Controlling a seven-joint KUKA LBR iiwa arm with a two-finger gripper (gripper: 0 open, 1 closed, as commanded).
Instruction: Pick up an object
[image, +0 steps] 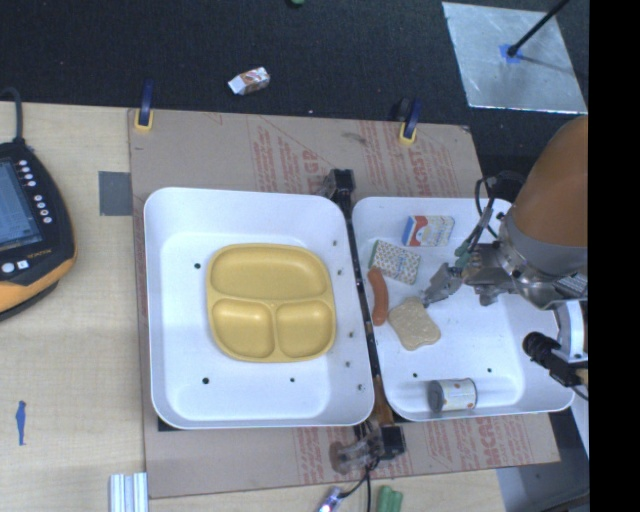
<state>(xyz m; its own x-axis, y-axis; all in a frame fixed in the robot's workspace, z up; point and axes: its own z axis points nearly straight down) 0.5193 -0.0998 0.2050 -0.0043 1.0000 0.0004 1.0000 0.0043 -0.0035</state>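
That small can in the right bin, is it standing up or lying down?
Lying down. The can rests on its side near the front wall of the right bin, its dark end facing left.

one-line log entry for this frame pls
phase: approach | gripper: over right bin, beside beige slab | held: nothing seen | left bin: yellow tray

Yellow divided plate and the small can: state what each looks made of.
Yellow divided plate: likely moulded plastic, matte, uniform colour, soft rounded compartment ridges. Small can, lying on its side: probably metal under a pale paper label, with a dark grey end; too small to be sure.
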